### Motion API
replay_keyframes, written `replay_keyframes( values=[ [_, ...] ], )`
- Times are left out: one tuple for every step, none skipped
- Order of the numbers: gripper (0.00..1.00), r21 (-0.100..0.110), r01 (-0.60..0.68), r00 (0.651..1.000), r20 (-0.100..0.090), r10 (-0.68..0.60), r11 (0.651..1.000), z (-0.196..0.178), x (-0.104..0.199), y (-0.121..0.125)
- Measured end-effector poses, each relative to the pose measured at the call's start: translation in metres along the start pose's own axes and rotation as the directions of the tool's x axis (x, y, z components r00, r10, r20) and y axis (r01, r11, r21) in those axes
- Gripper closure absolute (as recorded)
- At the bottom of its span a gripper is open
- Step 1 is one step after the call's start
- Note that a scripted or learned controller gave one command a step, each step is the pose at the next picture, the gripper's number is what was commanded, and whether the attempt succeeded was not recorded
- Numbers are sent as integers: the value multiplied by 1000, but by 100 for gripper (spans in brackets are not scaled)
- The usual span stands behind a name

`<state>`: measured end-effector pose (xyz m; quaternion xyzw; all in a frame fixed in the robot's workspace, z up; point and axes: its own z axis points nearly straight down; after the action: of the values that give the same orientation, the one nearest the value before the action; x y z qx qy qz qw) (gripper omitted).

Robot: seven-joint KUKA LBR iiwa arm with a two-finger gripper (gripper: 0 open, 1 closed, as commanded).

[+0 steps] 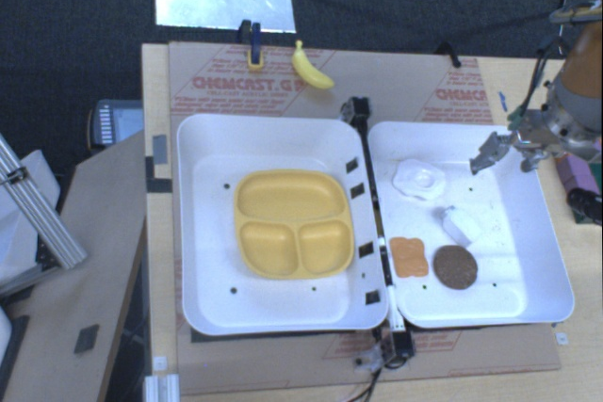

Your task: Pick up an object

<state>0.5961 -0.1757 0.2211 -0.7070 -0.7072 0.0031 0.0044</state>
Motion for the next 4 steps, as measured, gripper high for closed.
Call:
replay_keyframes(
  values=[
    [0, -12, 3, 1000, 2, -3, 1000, -7, 1, 3],
    [0, -8, 1, 1000, 1, -1, 1000, 54, 0, -2],
    [0, -8, 2, 1000, 1, -2, 1000, 115, 7, -4],
    [0, -11, 1, 1000, 2, -1, 1000, 137, 8, -3]
  ],
)
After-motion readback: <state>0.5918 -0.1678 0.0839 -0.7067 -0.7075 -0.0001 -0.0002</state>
